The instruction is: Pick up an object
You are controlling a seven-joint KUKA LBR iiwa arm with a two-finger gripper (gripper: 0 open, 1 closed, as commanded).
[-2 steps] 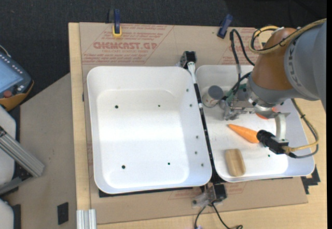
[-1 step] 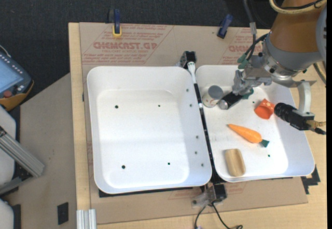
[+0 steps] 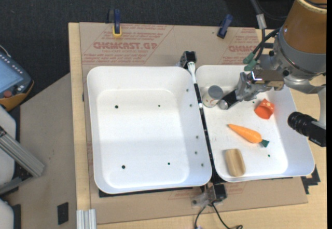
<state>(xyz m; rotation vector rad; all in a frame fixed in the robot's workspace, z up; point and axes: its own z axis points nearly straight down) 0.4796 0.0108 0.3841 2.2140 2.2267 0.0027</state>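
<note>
Pincer (image 3: 230, 99) over right bin (image 3: 298, 168), grip state unclear — carrot (image 3: 245, 133) lies diagonal, green tip lower-right.

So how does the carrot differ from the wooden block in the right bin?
The carrot is orange with a small green end; the wooden block is plain tan. The carrot is long and tapered, the block short, blunt and rounded. The carrot lies slanted across the bin, while the block lies nearer the front edge, pointing roughly front to back. Both rest loose on the floor of the right bin, apart from the gripper.
</note>
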